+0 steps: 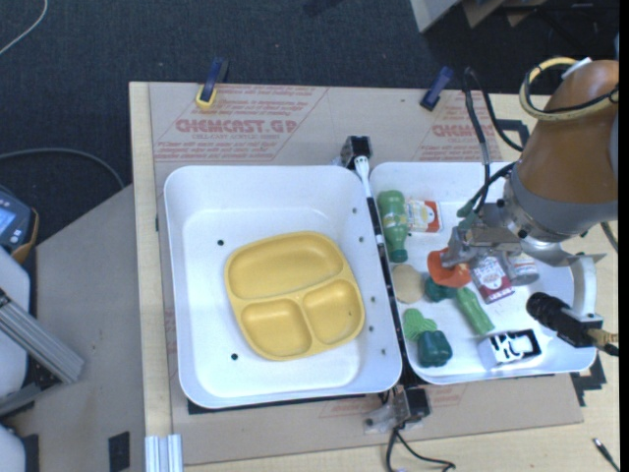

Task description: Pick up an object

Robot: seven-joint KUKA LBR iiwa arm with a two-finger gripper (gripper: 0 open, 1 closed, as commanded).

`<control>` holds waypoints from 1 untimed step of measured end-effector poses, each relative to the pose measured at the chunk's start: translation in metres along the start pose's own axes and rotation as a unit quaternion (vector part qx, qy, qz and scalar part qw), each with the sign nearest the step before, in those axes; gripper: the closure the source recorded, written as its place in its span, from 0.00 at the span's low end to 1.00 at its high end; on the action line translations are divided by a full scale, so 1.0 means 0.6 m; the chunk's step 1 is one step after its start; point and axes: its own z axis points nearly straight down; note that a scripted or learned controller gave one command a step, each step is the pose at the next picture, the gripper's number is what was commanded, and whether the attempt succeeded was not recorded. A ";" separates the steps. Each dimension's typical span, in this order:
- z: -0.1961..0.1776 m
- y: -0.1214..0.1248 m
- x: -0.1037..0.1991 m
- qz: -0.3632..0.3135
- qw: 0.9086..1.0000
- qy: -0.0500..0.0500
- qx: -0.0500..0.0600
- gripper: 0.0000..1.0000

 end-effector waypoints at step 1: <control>0.028 -0.015 0.019 0.001 1.000 0.000 0.001 1.00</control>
